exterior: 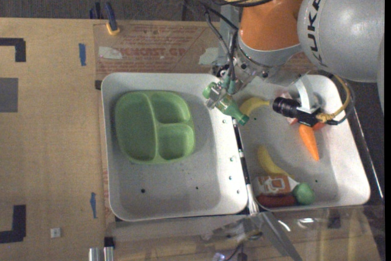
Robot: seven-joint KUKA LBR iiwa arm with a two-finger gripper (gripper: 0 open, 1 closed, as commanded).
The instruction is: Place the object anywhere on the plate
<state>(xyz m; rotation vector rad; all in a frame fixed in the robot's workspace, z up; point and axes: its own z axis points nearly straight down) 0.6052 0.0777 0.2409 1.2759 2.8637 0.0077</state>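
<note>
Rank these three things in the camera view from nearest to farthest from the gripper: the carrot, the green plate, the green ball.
From the gripper:
1. Green plate, in the left bin, to the gripper's left.
2. Carrot, in the right bin, off to the right.
3. Green ball, at the right bin's near edge.

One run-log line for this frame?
gripper: over bin divider | grasp: unclear | plate: left bin | carrot, bananas: right bin

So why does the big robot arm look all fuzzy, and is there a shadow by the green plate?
In the camera view, the arm sits close to the lens, so it looks soft and oversized; the green plate is sharper, with a faint grey shadow along its right and lower edge on the white bin; light is even, with little glare.
</note>
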